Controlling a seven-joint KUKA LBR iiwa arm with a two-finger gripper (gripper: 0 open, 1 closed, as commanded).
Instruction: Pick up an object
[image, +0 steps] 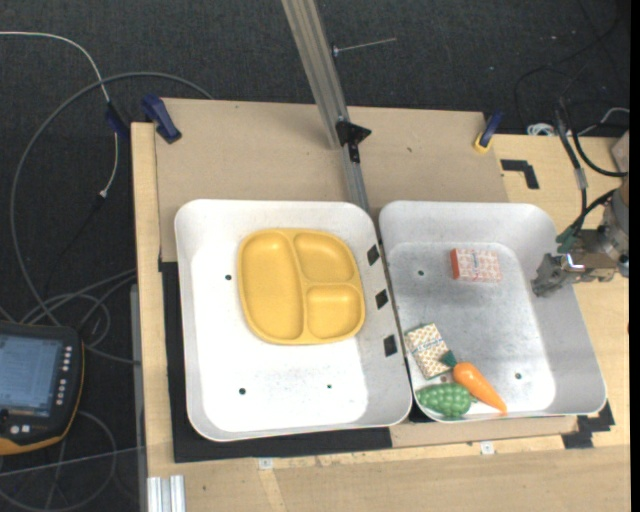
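Gripper (552, 277) sits at the right edge of the right bin (560, 330), low over its rim; whether it is released or clenched cannot be told at this size, and nothing shows in its grasp.

Candidate things all lie inside the right bin, to the camera view's left of the gripper. The small red-and-white box (475, 264) is nearest — almost level with the gripper, well apart, long axis running across the bin.

The carrot (478, 386), green vegetable (444, 401) and patterned packet (428, 349) cluster at the near left corner, farther off. The carrot lies diagonally, touching the green vegetable.

Yellow divided plate (299, 285) sits in the left bin (205, 330).

Judgement: shortest move is toward the box.
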